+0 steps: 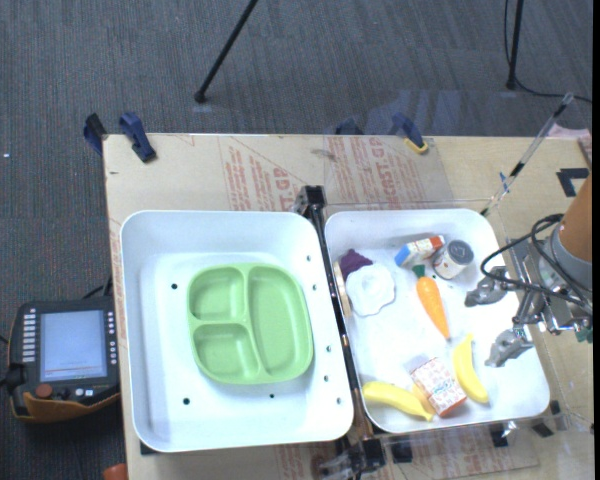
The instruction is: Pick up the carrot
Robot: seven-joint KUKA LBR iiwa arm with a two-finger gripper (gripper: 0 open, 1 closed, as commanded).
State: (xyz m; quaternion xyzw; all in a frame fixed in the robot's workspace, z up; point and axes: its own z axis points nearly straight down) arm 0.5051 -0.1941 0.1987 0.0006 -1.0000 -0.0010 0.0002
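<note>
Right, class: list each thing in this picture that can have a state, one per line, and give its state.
Orange toy carrot: lying flat in the right white bin, not gripped.
Two-finger metal gripper: open, at the bin's right edge, apart from the carrot.
Green three-compartment plate: flat in the left white bin.
Two yellow bananas: lying flat.
Small printed carton: lying between the bananas.

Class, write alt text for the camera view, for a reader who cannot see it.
An orange carrot lies in the right bin among two bananas, a carton and other toy food, with the open gripper beside it. The left bin holds a green divided plate.
</note>
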